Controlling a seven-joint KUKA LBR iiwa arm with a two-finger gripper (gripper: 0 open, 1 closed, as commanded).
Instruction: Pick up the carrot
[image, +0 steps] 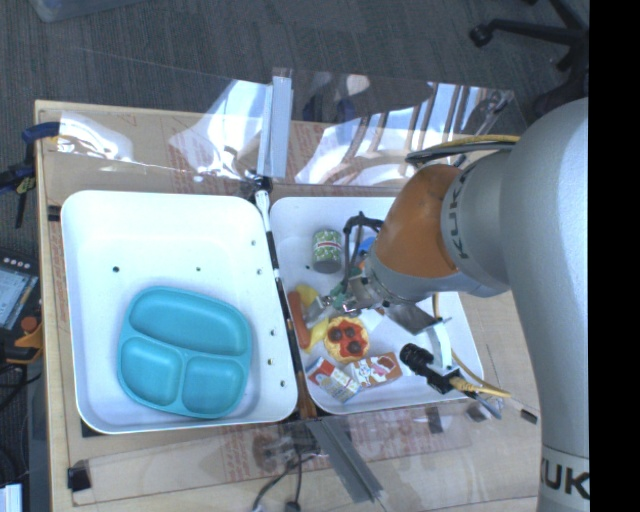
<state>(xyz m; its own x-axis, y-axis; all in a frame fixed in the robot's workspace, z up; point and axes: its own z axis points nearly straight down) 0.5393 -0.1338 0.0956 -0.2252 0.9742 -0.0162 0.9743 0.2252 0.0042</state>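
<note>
Carrot (297, 318): thin orange stick lying along the left wall of the right bin (300, 215), just beside a yellow piece and a pizza slice (345, 340).
Gripper (345, 290): low in the right bin, near the carrot's upper end; finger state cannot be told.
Left bin (90, 230): holds a blue divided tray (185, 350).
Step in hand: approach, carrot apparently not yet grasped.
Next move: probably a shift toward the left wall, then closing across the carrot's width.
</note>
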